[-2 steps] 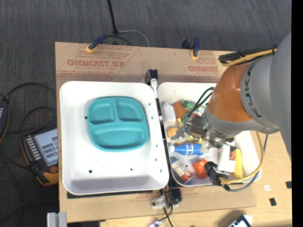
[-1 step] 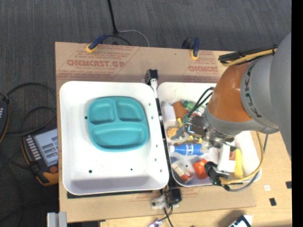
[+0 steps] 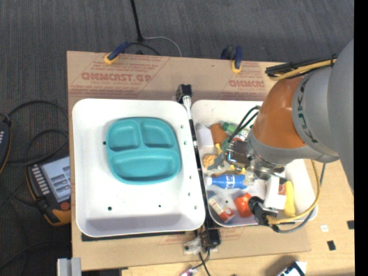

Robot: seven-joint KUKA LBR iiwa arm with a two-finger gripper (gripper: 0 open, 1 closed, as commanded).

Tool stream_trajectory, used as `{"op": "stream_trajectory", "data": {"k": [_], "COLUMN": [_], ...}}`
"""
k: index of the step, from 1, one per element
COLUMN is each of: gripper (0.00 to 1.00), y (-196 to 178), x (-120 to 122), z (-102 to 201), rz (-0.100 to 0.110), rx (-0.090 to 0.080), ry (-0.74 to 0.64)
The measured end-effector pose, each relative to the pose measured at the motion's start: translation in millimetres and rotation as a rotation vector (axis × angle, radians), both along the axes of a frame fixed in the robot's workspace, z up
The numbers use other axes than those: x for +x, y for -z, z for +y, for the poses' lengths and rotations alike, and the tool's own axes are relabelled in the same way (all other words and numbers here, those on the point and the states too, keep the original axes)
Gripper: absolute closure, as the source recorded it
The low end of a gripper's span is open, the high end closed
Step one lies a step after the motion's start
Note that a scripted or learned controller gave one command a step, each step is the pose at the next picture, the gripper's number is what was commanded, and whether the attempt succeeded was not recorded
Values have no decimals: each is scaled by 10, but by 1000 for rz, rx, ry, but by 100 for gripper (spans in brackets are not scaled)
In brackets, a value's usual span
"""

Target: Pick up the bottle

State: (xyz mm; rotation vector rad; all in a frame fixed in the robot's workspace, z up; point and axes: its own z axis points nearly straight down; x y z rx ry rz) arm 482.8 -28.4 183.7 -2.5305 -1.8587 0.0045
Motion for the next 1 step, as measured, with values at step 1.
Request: {"op": "stream_trajectory", "data": {"k": [1], "gripper": [0], "y": [0], "x": [0], "z": [0], "rz": [0], "rx": [0], "ry": [0]}}
